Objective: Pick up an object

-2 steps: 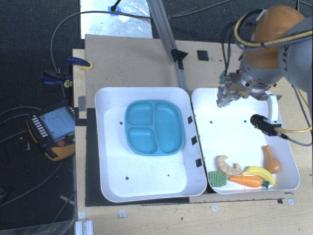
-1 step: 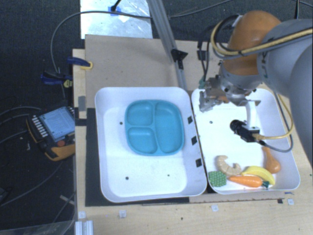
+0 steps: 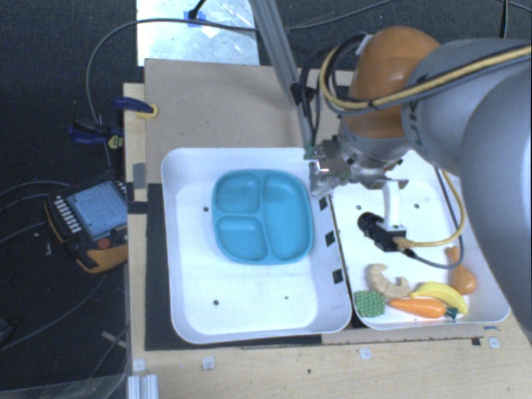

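A blue three-compartment plate [image 3: 262, 216] lies flat in the left bin [image 3: 249, 298], towards its far side. Along the near edge of the right bin [image 3: 426, 196] cluster a small green piece [image 3: 371, 304], a curled tan item [image 3: 385, 279], possibly a pastry, an orange carrot [image 3: 417, 307] lying on its side, a yellow banana [image 3: 440, 293] just behind it, and a rounded orange object [image 3: 464, 281].

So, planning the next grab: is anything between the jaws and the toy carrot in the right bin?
Nothing visible does. The gripper hangs at the rim between the bins, toward the far end. The carrot lies in the right bin's near corner beside a banana, with bare white floor between.
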Available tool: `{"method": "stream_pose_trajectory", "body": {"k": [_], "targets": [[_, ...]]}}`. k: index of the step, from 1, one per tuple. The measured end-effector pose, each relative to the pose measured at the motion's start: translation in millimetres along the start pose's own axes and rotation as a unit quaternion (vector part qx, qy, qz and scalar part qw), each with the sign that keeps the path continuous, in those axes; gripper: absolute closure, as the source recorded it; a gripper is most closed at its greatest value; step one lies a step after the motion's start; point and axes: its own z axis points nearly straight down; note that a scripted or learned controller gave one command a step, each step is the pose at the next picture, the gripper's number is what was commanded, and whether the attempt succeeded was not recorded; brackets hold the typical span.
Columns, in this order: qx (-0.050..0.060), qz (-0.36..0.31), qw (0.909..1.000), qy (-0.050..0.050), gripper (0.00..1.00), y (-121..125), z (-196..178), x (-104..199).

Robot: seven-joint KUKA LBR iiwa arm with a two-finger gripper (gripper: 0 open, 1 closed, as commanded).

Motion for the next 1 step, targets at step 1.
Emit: {"method": "stream_pose_trajectory", "body": {"k": [1], "targets": [[-0.001,0.0,1.0,0.0,1.0,-4.4,-9.8,56.4]]}}
